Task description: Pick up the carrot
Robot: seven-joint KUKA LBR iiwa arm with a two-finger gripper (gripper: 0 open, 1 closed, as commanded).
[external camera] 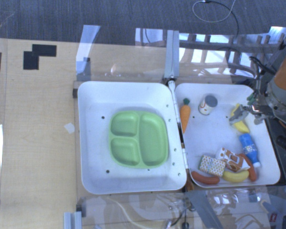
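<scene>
The carrot, orange with a small green top, lies lengthwise against the left wall of the right bin. My gripper hangs over the same bin's right side, far to the right of the carrot. A small yellow-green piece shows at its left tip, and a yellow fruit lies just below it. Nothing links the gripper to the carrot.
A small round can stands right of the carrot. A blue bottle, a patterned box, a snack pack, a sausage and a banana crowd the bin's front right. A green divided plate sits in the left bin.
</scene>
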